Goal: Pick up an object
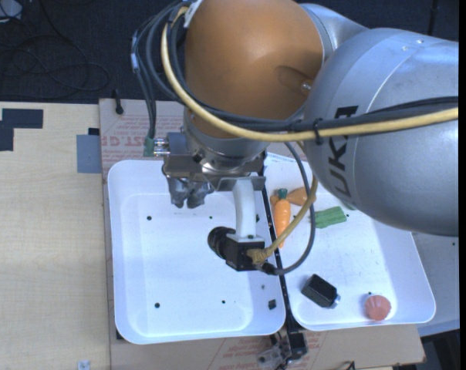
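Camera view: gripper (188, 196) poised over left bin (133, 284), presumably hunting target; finger state undeterminable; carrot (281, 210) lies right, untouched

Two shallow white bins sit side by side on brown cardboard (129, 133) printed with red lettering. The left bin (136, 284) shows a bare floor dotted with small dark holes. The right bin (418, 299) meets it along a dark seam. To the left, the pale wooden bench (40, 245) carries a few dark blue-grey patches (86, 153). Behind it all, loose cables (55, 21) trail across a dark floor.
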Tool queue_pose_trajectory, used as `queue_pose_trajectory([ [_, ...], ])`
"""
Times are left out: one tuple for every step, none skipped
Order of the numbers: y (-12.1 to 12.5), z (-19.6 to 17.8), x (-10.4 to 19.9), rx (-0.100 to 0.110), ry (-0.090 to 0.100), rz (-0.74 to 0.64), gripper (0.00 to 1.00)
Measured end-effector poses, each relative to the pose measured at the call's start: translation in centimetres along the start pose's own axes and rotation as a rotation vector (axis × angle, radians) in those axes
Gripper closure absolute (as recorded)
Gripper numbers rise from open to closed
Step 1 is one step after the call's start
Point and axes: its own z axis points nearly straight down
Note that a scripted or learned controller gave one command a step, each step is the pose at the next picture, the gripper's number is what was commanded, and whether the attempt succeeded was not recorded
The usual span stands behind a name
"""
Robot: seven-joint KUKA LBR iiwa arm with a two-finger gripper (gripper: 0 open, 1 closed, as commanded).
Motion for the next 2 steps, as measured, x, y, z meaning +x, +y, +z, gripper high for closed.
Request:
queue_pose_trajectory([
  [2.4, 7.3, -1.9, -0.003, 0.002, 0.001, 1.00],
  [6.6, -8.5, -4.7, -0.023, 0.009, 0.001, 1.00],
])
